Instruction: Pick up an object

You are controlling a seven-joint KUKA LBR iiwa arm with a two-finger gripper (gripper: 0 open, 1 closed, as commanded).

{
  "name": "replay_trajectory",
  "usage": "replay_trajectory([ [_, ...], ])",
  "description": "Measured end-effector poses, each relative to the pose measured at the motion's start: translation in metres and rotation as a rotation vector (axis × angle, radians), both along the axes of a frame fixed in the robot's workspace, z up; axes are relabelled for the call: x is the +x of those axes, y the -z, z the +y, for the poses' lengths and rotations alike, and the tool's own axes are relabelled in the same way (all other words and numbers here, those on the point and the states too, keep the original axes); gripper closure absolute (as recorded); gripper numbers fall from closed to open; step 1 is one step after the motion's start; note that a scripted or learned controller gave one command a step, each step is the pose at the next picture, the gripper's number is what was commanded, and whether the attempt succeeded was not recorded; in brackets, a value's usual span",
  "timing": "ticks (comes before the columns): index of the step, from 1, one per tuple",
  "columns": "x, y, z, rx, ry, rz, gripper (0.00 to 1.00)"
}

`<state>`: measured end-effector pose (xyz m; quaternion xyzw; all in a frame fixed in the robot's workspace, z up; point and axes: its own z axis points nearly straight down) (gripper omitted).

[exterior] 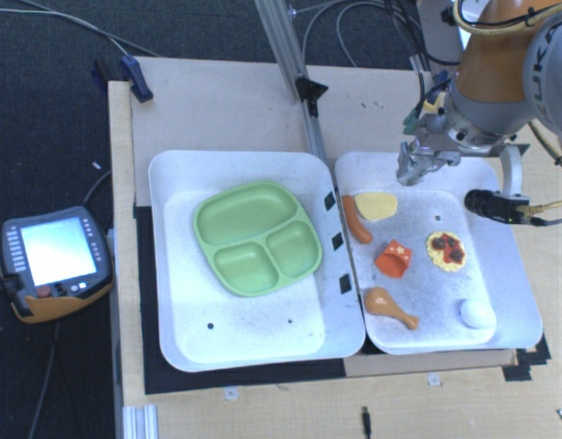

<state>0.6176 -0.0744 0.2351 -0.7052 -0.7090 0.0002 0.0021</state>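
The gripper (414, 170) hovers above the pale yellow plastic cheese wedge (376, 207); finger state unclear. Probably light, stiff, slippery: pinch its flat sides.

Even, bright overhead light gives soft, short shadows. The pendant screen (50, 252) is blown out white. Focus is slightly soft throughout.

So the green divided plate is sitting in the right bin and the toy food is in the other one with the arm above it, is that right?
Not quite. The camera view shows the green divided plate in the left bin, not the right one. The rest stands: the toy food, such as the hot dog and the chicken drumstick, lies in the other bin, with the arm's tool above it.
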Motion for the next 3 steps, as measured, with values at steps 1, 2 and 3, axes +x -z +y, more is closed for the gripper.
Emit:
replay_trajectory([
  [1, -0.014, 0.01, 0.055, 0.0, 0.0, 0.001, 1.0],
  [2, -0.027, 0.002, 0.112, 0.001, -0.001, 0.0, 1.0],
  [3, -0.041, 0.007, 0.164, -0.001, 0.0, 0.001, 1.0],
])
